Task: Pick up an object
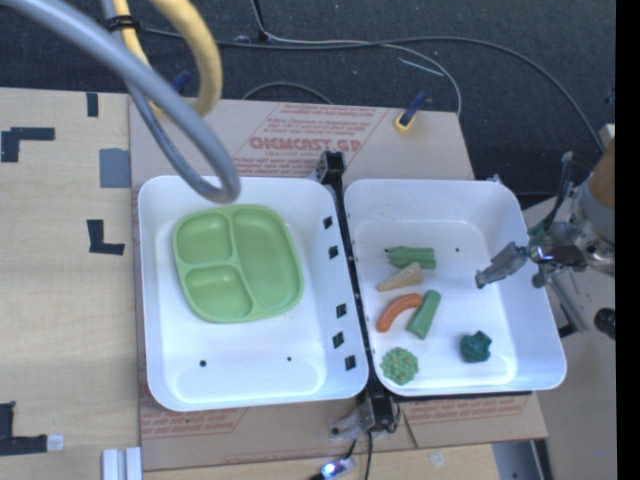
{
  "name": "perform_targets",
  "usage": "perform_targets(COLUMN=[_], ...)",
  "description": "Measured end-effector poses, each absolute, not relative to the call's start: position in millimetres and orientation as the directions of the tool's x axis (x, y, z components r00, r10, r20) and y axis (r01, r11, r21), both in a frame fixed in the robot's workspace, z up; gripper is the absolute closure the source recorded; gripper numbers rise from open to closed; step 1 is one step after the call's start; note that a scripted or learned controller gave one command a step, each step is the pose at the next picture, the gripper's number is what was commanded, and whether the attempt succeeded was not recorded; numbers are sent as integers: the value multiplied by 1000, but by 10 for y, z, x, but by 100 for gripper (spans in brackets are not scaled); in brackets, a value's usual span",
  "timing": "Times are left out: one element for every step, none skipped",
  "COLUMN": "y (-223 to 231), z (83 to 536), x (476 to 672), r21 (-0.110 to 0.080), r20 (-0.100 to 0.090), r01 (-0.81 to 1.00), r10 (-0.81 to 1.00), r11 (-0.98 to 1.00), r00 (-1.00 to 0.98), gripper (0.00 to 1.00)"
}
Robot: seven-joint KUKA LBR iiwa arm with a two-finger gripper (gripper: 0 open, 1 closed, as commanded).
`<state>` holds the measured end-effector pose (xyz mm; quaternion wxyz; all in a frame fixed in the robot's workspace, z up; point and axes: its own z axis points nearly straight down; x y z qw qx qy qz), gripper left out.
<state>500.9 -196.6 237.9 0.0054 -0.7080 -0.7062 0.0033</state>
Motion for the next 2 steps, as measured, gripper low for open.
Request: perform_targets(y=[-1964,-1949], z=[2431,1795], x=[5034,5069], r21=[-2,-7], r20=[0,2], r01=[1000,1000], r10=[1000,1000], r11=[1,1], r00=[-1,-1], gripper=[0,0])
